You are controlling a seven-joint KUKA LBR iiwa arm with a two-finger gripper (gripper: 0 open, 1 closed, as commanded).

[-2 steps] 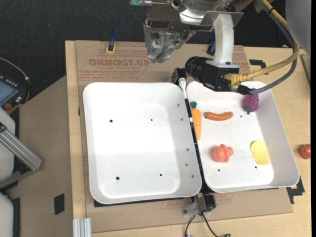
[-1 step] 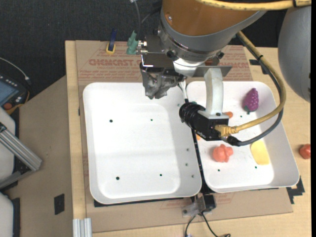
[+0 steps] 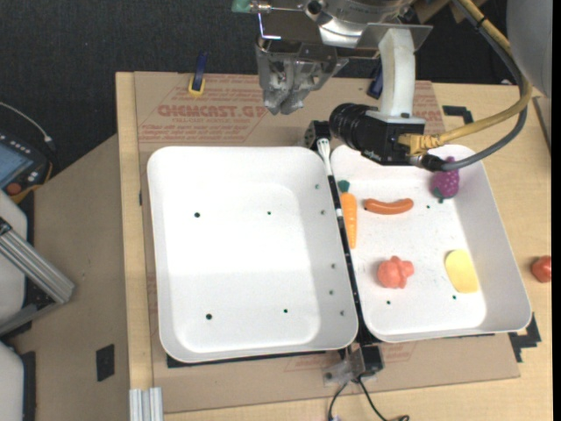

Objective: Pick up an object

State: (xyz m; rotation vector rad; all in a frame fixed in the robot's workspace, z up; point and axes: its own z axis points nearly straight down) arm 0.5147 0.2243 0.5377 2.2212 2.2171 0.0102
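The graspable objects lie in the right bin (image 3: 504, 261). A carrot (image 3: 349, 218) lies lengthwise against the bin's left wall, beside the divider between the two bins. A red sausage (image 3: 387, 206) lies just right of the carrot's upper end. A purple grape cluster (image 3: 446, 181) sits near the far right corner, close to the yellow cable (image 3: 491, 121). A pink-red lumpy piece (image 3: 395, 272) and a yellow lemon-shaped piece (image 3: 461, 270) sit toward the near edge, apart from each other, with bare floor around both. An orange item (image 3: 542, 269) lies outside the bin, on the bench past its right rim.

The left bin (image 3: 175, 235) shows bare white floor across its whole width.

The gripper (image 3: 289, 90) hangs beyond the far rim of both bins, above the cardboard sheet (image 3: 175, 112), well apart from every object. Nothing is visible between its fingers; whether they stand wide or narrow cannot be told from this view.
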